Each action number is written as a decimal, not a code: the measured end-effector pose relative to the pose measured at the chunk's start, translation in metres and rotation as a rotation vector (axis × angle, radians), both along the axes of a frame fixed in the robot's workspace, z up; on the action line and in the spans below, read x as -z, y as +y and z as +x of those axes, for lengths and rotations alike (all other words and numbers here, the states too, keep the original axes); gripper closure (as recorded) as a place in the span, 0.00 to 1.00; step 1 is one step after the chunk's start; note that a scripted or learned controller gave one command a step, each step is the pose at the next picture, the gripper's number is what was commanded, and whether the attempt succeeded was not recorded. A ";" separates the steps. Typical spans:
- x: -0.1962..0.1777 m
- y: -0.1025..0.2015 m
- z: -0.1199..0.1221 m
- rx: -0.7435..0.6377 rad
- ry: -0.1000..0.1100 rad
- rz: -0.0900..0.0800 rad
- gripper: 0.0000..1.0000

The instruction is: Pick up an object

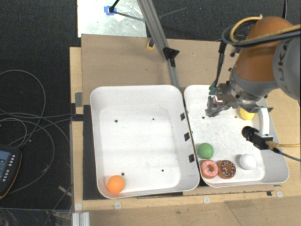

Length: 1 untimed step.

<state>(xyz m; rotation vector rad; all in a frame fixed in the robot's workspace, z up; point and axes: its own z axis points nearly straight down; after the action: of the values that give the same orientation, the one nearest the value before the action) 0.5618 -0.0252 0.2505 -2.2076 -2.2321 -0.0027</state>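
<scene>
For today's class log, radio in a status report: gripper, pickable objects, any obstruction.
Gripper low over right bin, upper part. Green ball, pink donut, chocolate donut, white ball at near edge, untouched. Orange ball in left bin.

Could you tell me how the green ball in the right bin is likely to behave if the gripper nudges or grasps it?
The green ball looks round and smooth, so a nudge would probably send it rolling across the right bin. It sits just above the pink donut, which might stop it on that side. Two fingers could easily squeeze it out sideways.
</scene>
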 end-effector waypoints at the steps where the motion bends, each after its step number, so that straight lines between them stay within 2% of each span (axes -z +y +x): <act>1: 0.004 0.056 0.001 -0.001 -0.001 0.000 1.00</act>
<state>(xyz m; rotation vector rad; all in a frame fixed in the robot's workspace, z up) 0.5629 0.0309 0.2463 -2.2075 -2.2333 -0.0032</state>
